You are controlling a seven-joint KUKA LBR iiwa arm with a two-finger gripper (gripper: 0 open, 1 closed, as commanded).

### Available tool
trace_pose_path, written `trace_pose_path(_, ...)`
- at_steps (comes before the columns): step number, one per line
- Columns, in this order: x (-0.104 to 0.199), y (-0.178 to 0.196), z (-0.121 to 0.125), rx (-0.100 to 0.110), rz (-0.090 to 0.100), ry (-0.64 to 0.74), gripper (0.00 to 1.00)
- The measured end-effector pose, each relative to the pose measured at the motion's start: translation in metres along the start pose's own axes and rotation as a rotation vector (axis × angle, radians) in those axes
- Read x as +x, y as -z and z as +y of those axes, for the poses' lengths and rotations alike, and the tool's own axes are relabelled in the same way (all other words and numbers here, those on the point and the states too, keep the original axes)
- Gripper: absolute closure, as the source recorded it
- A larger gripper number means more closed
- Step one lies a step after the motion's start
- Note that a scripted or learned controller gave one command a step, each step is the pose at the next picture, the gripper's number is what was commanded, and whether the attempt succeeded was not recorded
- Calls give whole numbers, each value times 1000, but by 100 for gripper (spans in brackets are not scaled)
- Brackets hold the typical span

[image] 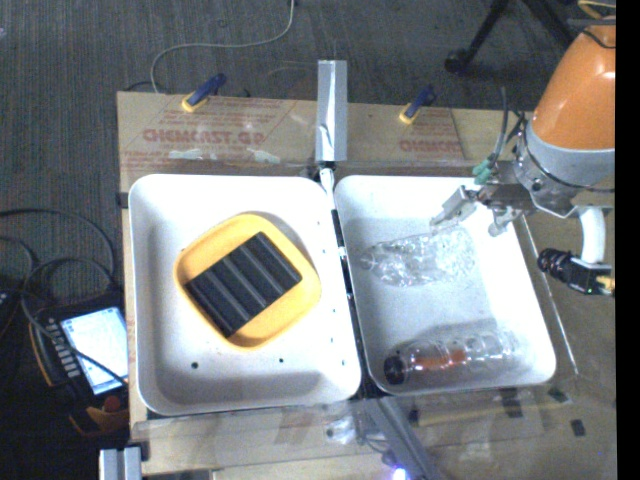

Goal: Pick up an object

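A crumpled clear plastic bag (420, 259), glossy and see-through, lies in the middle of the right shallow white bin (530, 298), and a clear plastic bottle with a dark cap and a reddish-brown band (450, 354) lies on its side along that bin's near wall. The two-finger gripper (478, 206) hangs over the bin's far right corner, above and just right of the bag, its fingers spread and pinching nothing. The left white bin (150, 268) holds a yellow rounded tray with a black ribbed insert (248, 278); the bag's outline is hard to make out against the white floor, and the arm is cut off at the right edge.
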State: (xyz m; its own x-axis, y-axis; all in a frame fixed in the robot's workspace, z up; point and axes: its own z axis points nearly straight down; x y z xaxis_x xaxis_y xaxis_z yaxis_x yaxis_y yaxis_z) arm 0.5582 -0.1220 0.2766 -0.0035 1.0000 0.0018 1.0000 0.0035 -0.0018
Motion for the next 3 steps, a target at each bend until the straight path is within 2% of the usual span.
trace_pose_path(1, -47, 9, 29, -1, -4, 47, 0)
trace_pose_path(2, 64, 57, 56, -1, -1, -58, 0)
trace_pose_path(3, 78, -82, 37, 2, 0, -63, 0)
